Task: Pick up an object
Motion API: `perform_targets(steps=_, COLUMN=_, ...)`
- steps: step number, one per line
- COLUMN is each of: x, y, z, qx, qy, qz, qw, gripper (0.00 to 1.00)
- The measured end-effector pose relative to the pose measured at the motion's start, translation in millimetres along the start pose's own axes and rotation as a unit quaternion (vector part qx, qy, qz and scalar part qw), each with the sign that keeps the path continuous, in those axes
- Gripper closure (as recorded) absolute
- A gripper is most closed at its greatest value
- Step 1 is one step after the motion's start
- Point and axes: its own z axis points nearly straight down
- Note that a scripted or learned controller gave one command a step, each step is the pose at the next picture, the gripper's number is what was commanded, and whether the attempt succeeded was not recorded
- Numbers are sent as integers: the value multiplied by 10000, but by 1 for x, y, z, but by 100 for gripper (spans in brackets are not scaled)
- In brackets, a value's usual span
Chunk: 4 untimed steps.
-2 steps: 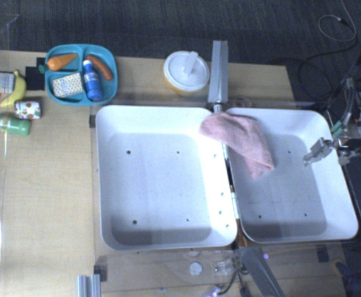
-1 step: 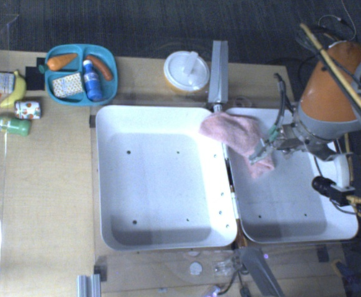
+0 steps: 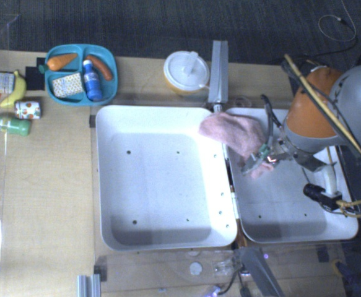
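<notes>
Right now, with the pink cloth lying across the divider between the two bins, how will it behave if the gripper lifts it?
The pink cloth looks soft and crumpled, so it will likely droop and hang rather than hold its shape. It straddles the wall between the left bin and right bin, so it may drag over that edge. It is probably light, and a pinch by the gripper may catch just one fold.

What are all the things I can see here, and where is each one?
Bins: two, white, side by side on the bench.
Cloth: one, pink, draped over the divide between the bins, at their far edge.
Divided plate: one, blue, far left, holding toy food.
Lidded cup: one, white and yellow, behind the bins.
Banana: one, yellow, left edge.
Small can: one, beside the banana.
Green bottle: one, lying at the left edge.
Arm: one, grey and orange, reaching from the right.
Gripper: one, at the cloth's right end.
</notes>
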Motion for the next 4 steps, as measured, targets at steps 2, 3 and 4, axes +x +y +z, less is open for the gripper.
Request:
perform_targets(steps=2, x=0, y=2, z=-11, qx=-17, qy=-7, qz=-7, qw=10000, gripper=0)
perform_targets(steps=3, x=-3, y=8, z=6, qx=-22, qy=-10, qz=-184, qw=9998, gripper=0)
perform_targets(steps=4, x=-4, y=11, z=-7, qx=-62, qy=-36, qz=-190, qw=9998, gripper=100)
